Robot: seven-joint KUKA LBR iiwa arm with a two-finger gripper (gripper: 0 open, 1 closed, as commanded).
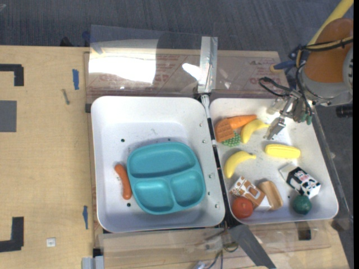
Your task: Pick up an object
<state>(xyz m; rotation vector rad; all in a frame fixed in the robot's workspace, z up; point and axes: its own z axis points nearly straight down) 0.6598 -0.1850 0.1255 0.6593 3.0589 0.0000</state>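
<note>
Since meant for picking one at a time, strewn loose over the right bin (324, 167) rather than stacked; mostly lying flat and a little apart, so as to leave room for a grab from above; crowded only at the bin's upper left, with carrot (242, 120), ridged orange piece (225, 131) and a small green bit (231, 141) touching or nearly so.

Over that bin's upper right, reaching in from the frame's right edge: gripper (280, 121); cannot tell whether the claw is spread or pressed together; nothing seen pinched in it. Likeliest target, judging by nearness: upper banana (252, 129), just left of the claw.

Set in the left bin (112, 122), probably as a place for serving: teal divided plate (165, 175), with sausage (123, 181) just beside its left edge.

Counted: three bananas, namely the upper one, right banana (282, 150) and lower banana (238, 161); one carrot; one ridged orange piece; one patterned box (247, 188); one bun (271, 194); one tomato (242, 207); one cow-spotted carton (303, 181); one green ball (302, 205); one sausage; one plate; two bins.
</note>
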